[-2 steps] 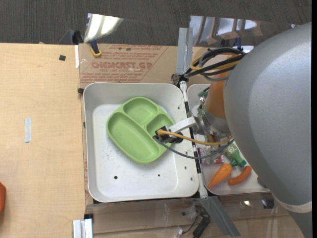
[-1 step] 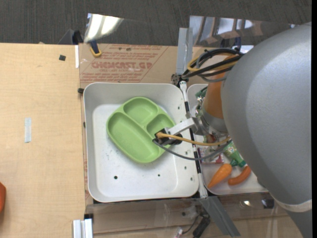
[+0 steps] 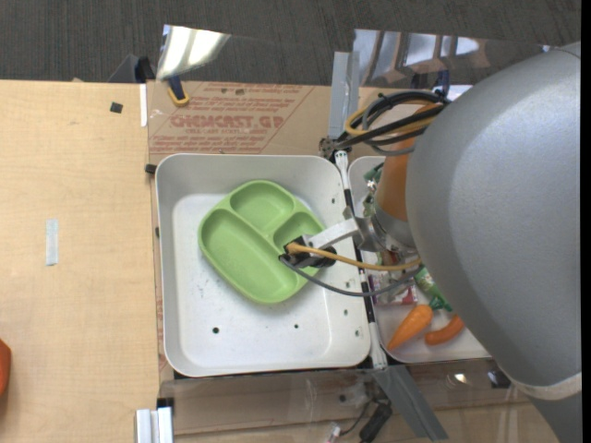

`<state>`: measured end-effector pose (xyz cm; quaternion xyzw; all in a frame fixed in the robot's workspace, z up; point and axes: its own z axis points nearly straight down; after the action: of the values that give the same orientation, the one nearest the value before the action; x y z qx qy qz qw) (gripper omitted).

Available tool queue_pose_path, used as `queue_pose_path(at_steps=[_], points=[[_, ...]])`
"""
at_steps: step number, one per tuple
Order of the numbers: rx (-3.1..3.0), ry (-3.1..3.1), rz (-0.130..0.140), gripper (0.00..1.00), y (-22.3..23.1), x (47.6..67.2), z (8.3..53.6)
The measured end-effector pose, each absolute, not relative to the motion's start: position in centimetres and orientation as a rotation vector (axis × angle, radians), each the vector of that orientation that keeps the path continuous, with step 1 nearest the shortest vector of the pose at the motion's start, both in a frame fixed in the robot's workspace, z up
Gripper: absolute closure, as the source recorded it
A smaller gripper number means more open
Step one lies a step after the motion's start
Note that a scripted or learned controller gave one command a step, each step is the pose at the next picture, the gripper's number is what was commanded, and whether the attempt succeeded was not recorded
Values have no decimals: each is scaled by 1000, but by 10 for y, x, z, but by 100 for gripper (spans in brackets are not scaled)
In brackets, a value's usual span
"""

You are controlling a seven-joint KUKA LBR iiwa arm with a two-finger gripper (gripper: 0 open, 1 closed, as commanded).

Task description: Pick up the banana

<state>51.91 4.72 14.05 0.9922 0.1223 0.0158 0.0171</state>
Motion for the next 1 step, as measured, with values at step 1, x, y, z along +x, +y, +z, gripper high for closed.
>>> queue_pose_path(at_steps=[1], points=[[3083, 386, 49, 0, 47, 519, 141]])
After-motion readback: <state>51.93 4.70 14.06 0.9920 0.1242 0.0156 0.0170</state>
